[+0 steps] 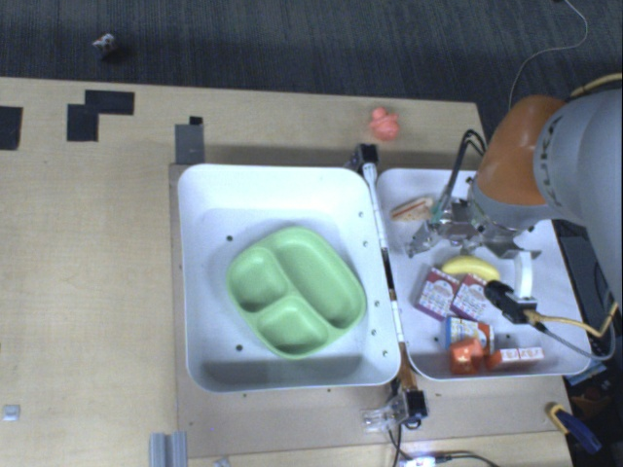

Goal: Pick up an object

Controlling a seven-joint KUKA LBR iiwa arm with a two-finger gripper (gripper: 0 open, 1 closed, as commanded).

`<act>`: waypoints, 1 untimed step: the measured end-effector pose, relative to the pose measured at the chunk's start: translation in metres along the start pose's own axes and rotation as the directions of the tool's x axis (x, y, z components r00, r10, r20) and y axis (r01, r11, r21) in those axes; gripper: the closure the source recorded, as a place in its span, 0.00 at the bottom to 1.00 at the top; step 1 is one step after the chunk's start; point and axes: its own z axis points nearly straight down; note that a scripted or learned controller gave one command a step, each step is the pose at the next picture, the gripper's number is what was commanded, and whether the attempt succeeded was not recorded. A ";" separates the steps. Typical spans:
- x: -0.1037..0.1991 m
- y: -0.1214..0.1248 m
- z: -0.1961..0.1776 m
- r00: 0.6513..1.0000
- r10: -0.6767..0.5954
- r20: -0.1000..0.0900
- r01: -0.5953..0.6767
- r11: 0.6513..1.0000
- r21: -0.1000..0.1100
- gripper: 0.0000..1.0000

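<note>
Over the right-hand bin (574,353), the gripper (440,233) hangs low near the far-left part of the tray, and whether it is open or closed I cannot tell, since the wrist and its cabling crowd that spot. Just beyond it lies a hot-dog-like toy (412,207), and just on the near side lies a banana (470,267), neither visibly in its grasp. Next come two small printed packets (454,297) touching each other, then a blue-and-orange carton (465,332) with a reddish lump (465,357) and a flat label (518,356) by the near wall.

To do this step well, I judge the arm should commit to one item standing apart from its neighbours; the banana looks the best candidate, gripped across its narrow width. The packets lie flat and crowded, so a pinch there could slip.

The left bin (200,358) holds a green divided plate (295,288), well apart on the worktop (88,290).
</note>
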 end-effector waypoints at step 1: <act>0.003 -0.038 0.011 1.000 0.002 0.001 -0.002 1.000 0.003 0.00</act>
